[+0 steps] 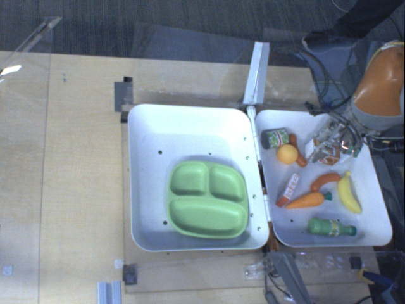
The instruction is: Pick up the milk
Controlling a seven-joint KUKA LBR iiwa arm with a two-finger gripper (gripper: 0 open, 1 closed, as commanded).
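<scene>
Camera view: the jaws (329, 145) hang low over the right white bin's (373, 227) far side; their state cannot be told. A small white-and-red milk carton (290, 185) lies mid-bin beside an orange carrot (305, 200). A green sectioned plate (207, 199) fills the left bin (149, 170).

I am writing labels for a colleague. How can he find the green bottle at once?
Look in the right white bin, along its lower edge. The green bottle lies on its side there, below the carrot and banana, the only bottle.
</scene>
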